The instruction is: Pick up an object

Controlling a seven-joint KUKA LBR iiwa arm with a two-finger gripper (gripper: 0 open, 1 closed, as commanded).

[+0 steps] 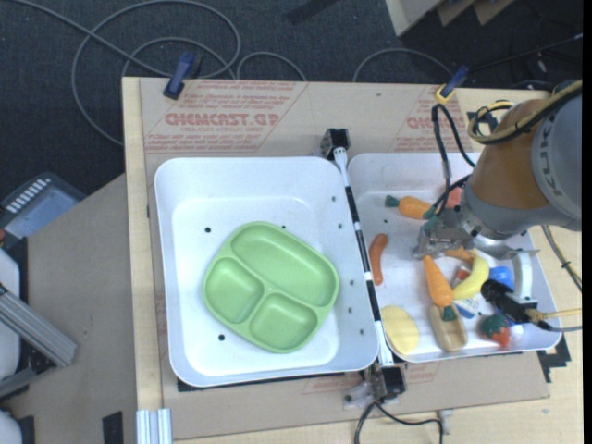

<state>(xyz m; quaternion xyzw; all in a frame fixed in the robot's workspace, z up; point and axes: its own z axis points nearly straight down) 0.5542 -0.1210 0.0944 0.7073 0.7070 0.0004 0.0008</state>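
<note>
The right bin [370, 176] holds several toy foods. A small carrot [413, 207] lies near its far side, a red chili [377, 257] by its left wall, and a larger carrot [438, 281] in the middle. A yellow banana [472, 278] lies beside that carrot. My gripper [433, 240] hangs low over the bin's middle, just above the larger carrot's upper end and below the small carrot. The grey arm with its orange band [504, 160] covers the bin's right part. I see nothing lifted off the bin floor.
The left bin [185, 192] carries a green divided plate [270, 287]. A pale yellow oval piece [400, 328] and a tan piece [448, 330] lie at the right bin's near edge, with blue [500, 275], black and red bits [500, 333] at the right. Black cables run over the bin's far right corner.
</note>
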